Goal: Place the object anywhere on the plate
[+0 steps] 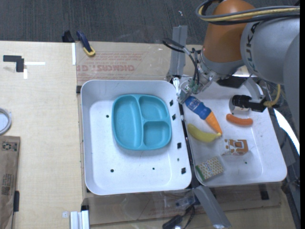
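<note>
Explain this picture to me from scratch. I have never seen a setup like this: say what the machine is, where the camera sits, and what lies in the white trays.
One camera looks down at a slant on a bench. The grey robot arm with an orange band reaches in from the right; its two-finger gripper hangs at the top end of a blue bottle with an orange cap. I cannot tell whether it grips it.

The left white bin holds a turquoise three-section plate, the goal. The right white bin holds the bottle, a yellow banana, an orange sausage-shaped toy, a small brown-and-white carton and a speckled greenish block.
</note>
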You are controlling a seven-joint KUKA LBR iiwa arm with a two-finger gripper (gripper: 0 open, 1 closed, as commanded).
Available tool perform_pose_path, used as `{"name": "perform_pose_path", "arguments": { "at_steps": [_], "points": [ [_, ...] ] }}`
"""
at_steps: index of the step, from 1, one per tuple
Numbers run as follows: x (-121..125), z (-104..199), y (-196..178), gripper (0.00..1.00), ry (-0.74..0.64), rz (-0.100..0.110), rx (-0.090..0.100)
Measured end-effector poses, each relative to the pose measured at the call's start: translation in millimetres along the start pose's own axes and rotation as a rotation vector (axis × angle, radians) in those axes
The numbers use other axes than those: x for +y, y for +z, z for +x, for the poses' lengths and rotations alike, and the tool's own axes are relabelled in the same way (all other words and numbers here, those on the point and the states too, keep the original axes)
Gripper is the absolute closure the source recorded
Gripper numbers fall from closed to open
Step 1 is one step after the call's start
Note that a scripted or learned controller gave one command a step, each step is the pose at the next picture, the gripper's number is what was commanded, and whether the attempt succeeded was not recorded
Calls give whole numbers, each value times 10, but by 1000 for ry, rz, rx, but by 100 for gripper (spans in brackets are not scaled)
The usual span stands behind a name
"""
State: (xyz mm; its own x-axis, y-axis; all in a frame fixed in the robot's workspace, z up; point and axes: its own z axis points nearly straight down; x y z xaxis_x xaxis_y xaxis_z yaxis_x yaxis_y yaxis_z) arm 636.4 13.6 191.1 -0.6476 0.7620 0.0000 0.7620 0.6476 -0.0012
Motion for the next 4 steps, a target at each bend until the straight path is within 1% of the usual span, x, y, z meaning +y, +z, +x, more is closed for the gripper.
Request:
{"name": "perform_pose_path", "arguments": {
  "at_steps": [1, 2, 3, 4],
  "points": [
    [255, 744, 3, 100, -103, 0, 0],
    [-72, 1526, -294, 100, 69, 2, 1],
    [445, 2367, -624, 100, -11, 1, 0],
    [319, 2395, -661, 100, 146, 3, 0]
  ]
}}
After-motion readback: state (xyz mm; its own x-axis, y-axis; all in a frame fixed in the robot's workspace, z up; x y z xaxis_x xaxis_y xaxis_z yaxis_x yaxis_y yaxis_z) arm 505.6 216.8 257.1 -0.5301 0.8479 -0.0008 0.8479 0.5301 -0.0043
